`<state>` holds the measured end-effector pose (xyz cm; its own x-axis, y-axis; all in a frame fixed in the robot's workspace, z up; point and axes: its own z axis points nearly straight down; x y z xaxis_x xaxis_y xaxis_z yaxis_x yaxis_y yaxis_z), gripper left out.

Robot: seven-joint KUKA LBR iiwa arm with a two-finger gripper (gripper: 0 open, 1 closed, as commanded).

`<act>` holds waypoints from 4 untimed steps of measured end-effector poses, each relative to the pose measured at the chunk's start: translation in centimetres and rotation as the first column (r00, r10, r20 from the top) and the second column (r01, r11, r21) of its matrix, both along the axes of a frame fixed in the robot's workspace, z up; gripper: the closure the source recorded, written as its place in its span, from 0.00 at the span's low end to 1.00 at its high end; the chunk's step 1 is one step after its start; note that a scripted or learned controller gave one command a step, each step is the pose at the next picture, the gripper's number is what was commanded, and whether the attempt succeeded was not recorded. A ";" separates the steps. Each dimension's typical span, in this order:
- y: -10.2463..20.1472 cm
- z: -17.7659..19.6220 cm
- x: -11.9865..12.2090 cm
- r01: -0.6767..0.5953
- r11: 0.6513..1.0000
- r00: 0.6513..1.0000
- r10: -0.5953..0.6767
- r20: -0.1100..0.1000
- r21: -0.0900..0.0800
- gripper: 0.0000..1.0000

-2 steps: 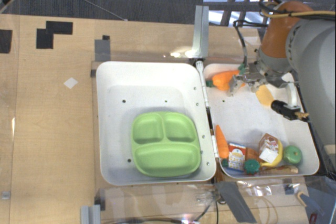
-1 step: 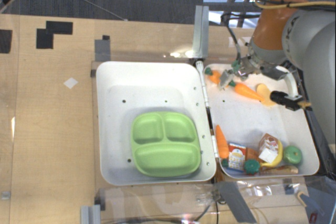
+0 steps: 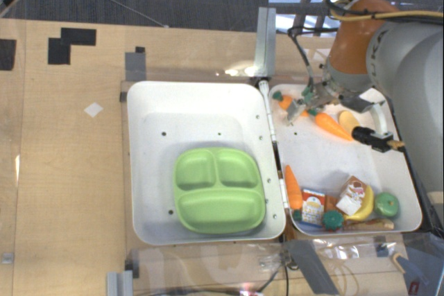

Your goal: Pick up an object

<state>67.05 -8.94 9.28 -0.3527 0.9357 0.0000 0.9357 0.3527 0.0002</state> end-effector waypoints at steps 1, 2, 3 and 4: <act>-3.8 -0.3 -3.3 -0.059 0.998 0.998 0.059 0.012 -0.003 0.00; -9.4 -0.2 -7.3 -0.065 0.998 0.998 0.065 0.014 -0.006 0.00; -9.1 1.1 -6.9 -0.066 0.998 0.998 0.066 0.020 -0.003 1.00; 3.0 9.4 -5.6 -0.063 0.998 0.998 0.063 0.008 0.000 1.00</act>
